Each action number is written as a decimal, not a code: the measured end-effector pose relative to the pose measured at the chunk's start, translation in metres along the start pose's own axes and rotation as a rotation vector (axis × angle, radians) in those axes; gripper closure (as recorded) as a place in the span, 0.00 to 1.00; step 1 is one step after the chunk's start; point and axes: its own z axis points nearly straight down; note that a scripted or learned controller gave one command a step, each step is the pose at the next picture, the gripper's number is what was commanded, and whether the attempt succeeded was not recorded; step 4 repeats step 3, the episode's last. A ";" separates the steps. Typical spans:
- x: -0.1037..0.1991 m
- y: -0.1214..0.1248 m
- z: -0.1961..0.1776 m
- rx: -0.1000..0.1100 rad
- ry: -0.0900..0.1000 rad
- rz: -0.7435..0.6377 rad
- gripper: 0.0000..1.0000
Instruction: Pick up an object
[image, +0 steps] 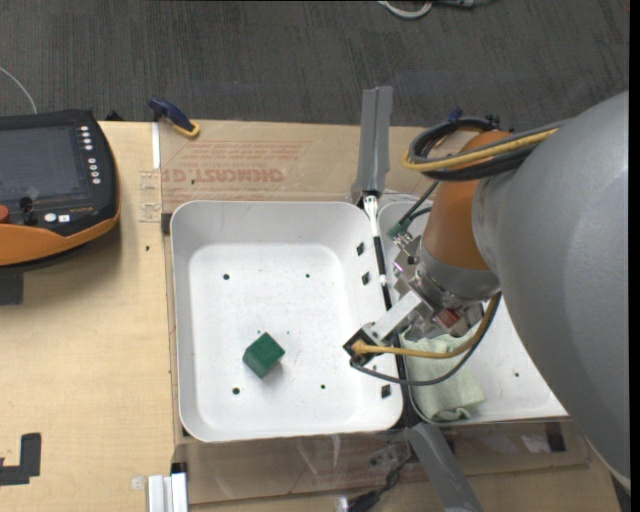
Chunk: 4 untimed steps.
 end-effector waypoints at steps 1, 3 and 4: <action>-0.027 0.035 0.000 0.000 0.001 0.279 1.00; -0.060 0.097 0.000 0.002 0.000 0.268 1.00; -0.060 0.097 0.000 0.002 0.000 0.268 1.00</action>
